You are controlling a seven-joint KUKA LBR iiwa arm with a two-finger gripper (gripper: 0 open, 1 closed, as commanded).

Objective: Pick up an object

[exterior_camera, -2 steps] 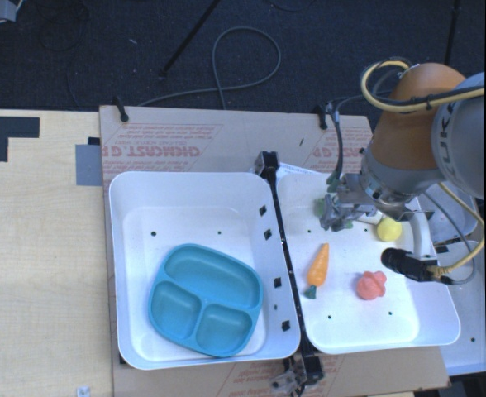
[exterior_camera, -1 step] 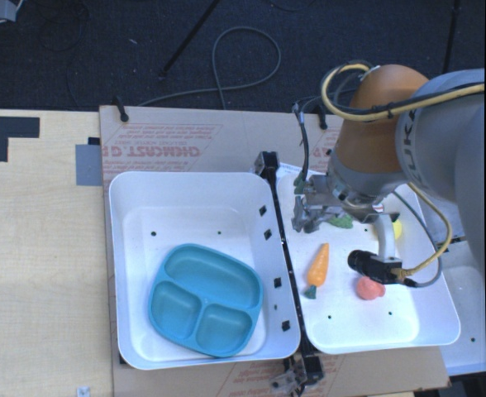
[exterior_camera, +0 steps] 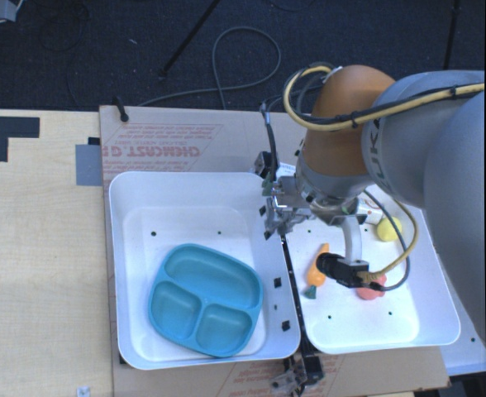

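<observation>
Plainly the gripper [exterior_camera: 278, 210] sits over the wall where the two bins meet, towards the far end of that wall, and the bulk of the wrist hides its tip, so whether it is apart or together I cannot tell; nothing can be seen held in it

Nearest of the loose things is the orange piece [exterior_camera: 316, 271], lying on the floor of the right bin [exterior_camera: 367, 327]. From the gripper it lies towards the near side of the bench and a little to the view's right. Its long axis runs roughly along the dividing wall, tilted slightly, with a green end nearest the camera. A pink object [exterior_camera: 369, 291] lies just beyond it to the view's right, and a yellow object [exterior_camera: 388, 230] rests further off, near the arm's far side.

A blue divided plate [exterior_camera: 206, 300] lies flat in the left bin [exterior_camera: 144, 222], well apart from the gripper. My judgement is that the orange piece is the likeliest target, best grasped across its narrow width
</observation>
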